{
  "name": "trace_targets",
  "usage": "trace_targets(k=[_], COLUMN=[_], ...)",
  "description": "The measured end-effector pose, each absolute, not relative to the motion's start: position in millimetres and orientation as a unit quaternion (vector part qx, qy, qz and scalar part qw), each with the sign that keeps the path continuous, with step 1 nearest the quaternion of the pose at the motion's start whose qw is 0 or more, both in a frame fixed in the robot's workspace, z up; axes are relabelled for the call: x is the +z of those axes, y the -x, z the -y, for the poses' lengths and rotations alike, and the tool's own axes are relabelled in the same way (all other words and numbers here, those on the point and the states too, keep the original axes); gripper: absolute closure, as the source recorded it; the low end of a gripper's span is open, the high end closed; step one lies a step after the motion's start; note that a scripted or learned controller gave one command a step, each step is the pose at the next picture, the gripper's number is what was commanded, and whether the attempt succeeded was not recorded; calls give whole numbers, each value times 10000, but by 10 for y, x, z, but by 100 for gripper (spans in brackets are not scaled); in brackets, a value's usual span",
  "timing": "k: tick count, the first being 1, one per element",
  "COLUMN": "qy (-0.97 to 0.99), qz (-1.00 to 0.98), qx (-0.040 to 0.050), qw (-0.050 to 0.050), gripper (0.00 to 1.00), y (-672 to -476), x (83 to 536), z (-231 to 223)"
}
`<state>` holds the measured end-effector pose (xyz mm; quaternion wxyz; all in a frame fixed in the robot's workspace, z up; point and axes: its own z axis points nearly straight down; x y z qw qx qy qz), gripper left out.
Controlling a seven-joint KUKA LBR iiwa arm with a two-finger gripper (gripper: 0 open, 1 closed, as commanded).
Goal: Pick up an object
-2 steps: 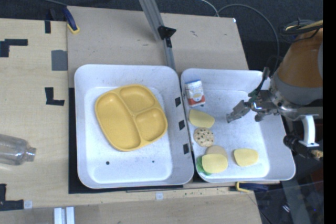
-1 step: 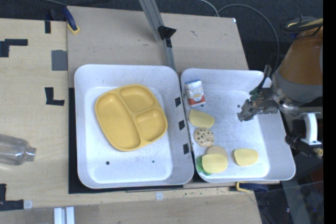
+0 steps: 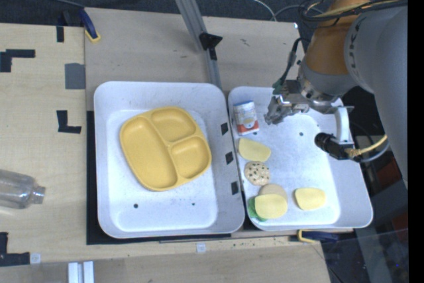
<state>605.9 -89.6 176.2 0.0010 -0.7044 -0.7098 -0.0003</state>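
— While my gripper point(image 3: 277, 111) hovers over the right bin point(image 3: 344, 202), I can't tell how its fingers stand.
— Which target?
— The small can point(image 3: 246, 117) just left of it; I'd centre over it, descend straight, clear of the bin wall.

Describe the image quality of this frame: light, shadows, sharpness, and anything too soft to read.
Camera view: light is even and diffuse, with faint shadows along the left bin wall and no hard glare on the yellow divided plate. The whole frame is slightly soft. The label on the small container is unreadable, and the gripper over the right bin is too blurred to resolve.
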Motion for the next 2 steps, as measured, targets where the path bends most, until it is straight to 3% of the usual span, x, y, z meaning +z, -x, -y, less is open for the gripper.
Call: trace_targets(k=[1,2], qy=[7083,7044], qz=[7059,7098], qx=[-2,-31], qw=[4,-26], gripper=[100,100], y=[-5294,-5812], x=[879,1933], z=[1073,476])
